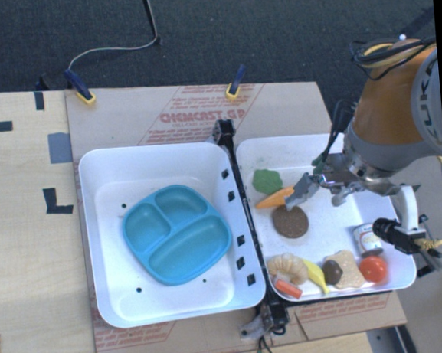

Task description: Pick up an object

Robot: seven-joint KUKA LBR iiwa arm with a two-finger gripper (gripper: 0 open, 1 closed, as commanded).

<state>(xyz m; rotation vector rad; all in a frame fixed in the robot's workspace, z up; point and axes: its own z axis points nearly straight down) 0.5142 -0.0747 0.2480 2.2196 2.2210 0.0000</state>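
The right bin (318, 144) holds several toy foods: a green leaf (267, 180), an orange carrot (272, 200), a brown round patty (290, 223), a croissant (286, 265), a yellow banana (316, 276), a tan and brown lump (341, 270), a red tomato (374, 269) and a small can (364, 237). My gripper (321, 192) hangs over the middle of this bin, open, with nothing between its fingers. Its left finger (302, 188) reaches down to the carrot's right end, just above the patty.
The left bin (102, 221) holds a blue divided tray (177, 233). A black divider rail (237, 201) runs between the bins. The arm's grey and orange body (389, 119) covers the right bin's far right corner. A small red piece (289, 288) lies by the front wall.
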